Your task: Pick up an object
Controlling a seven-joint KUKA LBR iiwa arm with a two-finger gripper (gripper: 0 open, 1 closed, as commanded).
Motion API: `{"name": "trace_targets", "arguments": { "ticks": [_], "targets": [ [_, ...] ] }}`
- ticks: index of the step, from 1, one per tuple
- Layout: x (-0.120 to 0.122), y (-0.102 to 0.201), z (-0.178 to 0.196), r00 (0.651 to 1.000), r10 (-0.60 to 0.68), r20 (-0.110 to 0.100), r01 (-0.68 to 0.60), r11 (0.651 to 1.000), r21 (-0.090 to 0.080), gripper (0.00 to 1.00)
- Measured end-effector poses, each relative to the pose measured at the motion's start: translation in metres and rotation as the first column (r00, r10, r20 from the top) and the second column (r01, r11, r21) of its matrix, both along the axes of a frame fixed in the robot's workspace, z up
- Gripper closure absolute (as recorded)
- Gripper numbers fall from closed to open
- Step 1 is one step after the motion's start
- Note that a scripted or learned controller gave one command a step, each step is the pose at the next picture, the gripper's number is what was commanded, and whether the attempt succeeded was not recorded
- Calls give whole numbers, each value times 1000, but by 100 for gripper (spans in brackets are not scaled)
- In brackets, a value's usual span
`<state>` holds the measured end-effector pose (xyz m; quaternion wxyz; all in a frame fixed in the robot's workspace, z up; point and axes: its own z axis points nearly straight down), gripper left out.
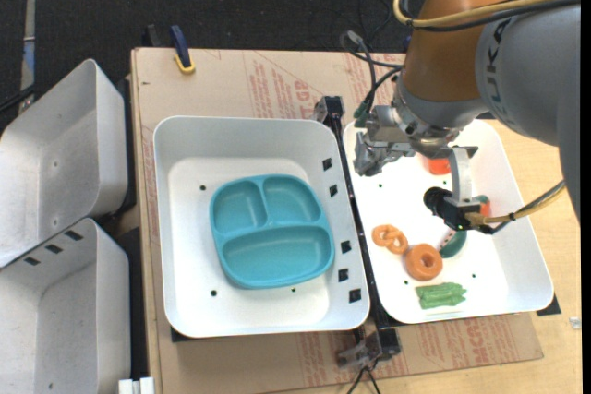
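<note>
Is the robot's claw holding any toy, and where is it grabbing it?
Nothing shows in the claw. The orange ring and green piece lie loose in the right bin.

Divided tray [272, 231] in left bin [175, 198], toys [424, 261] in right bin [517, 198]

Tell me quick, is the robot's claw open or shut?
Gripper: above the right bin; open or closed cannot be told.

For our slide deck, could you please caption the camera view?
Gripper above the right bin, apart from an orange ring and green toy; teal divided plate in the left bin.
</note>
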<state>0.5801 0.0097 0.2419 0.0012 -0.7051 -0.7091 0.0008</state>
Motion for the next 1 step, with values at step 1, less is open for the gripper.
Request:
{"name": "trace_targets", "arguments": {
  "ticks": [1],
  "targets": [
    [-12, 52, 8, 1000, 2, 2, -2, 1000, 1, 100]
  ]
}}
